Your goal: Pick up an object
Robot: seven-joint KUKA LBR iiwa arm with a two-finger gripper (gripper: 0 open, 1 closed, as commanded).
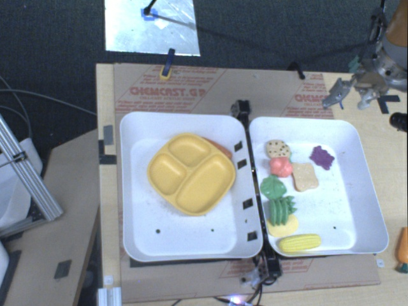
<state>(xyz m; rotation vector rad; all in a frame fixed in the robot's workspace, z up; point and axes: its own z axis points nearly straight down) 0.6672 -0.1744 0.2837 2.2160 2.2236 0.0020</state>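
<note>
Purple toy (pixel 322 157) in right bin (pixel 357 190), well below open claw (pixel 350 98)

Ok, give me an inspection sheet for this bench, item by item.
Surface: two white bins side by side on cardboard, left bin and right bin.
Job's things: in the right bin, a cookie, purple piece, red piece, toast, green pieces and corn.
Clutter: yellow divided plate in the left bin.
Grippers: tool above the bench beyond the right bin's far corner, holding nothing.
Cables: black cable across the floor; more at the left edge.
Surroundings: shiny sheet on dark carpet, metal frame at left.
</note>
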